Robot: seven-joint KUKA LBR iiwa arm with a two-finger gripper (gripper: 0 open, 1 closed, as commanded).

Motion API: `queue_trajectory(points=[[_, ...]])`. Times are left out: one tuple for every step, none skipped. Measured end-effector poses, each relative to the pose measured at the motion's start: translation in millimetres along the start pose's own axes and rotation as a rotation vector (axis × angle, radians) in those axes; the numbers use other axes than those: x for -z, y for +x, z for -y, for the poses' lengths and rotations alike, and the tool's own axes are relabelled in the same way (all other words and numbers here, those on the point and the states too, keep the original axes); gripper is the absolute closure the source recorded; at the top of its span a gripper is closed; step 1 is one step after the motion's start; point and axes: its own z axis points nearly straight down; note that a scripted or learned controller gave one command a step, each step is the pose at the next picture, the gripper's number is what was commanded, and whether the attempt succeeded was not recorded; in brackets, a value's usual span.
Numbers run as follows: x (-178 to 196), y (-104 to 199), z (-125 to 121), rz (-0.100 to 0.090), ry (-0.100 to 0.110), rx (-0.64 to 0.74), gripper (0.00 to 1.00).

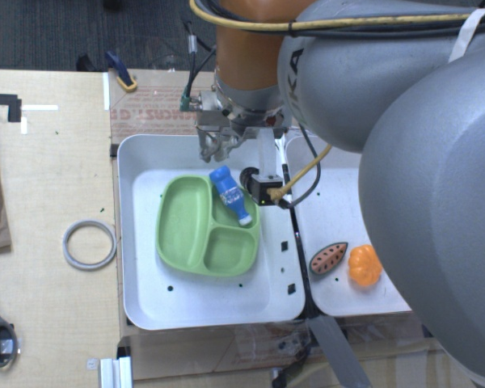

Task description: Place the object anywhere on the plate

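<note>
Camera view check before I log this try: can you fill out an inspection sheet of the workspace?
Surface: two shallow white bins side by side, left bin, right bin, on a light wooden bench.
Job's things: green divided plastic plate in the left bin; blue plastic bottle lying across the plate's upper right rim.
Clutter: orange rounded toy and brown oval piece in the right bin; grey ring on the bench.
Grippers: gripper just above the bottle, nothing seen between its fingers.
Cables: yellow hose and black cable along the arm.
Surroundings: dark floor beyond the bench.
</note>
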Motion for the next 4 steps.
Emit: queue_trajectory(points=[[-33.1,31.1,44.8,0.001,0.003,-0.001,1.0],[-32.9,31.0,44.7,0.001,0.002,-0.002,0.0],[-162.7,-0.3,-0.3,-0.001,0.0,-0.006,0.0],[-156.7,-17.8,-45.6,-0.003,0.01,-0.004,0.0]])
